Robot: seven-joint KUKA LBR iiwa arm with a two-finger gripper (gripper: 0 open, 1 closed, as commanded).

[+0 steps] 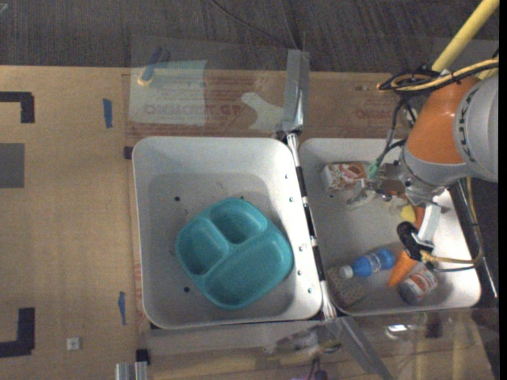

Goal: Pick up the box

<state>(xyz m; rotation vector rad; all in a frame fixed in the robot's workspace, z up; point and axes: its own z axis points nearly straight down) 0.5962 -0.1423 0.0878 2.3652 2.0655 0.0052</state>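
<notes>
The box (344, 176), a small white carton with orange-brown print, lies in the far left corner of the right bin (467, 291). My gripper (379, 185) hangs over that bin just right of the box, at the box's right end or touching it. The grey arm with its orange band (445, 130) comes in from the right above it. The wrist hides the spot where gripper and box meet.
A clear bottle with a blue label (364, 266), an orange object (402, 268) and a small can (417, 285) lie along the right bin's near side. A teal divided plate (234, 252) fills the middle of the left bin (158, 165). Cables hang by the wrist.
</notes>
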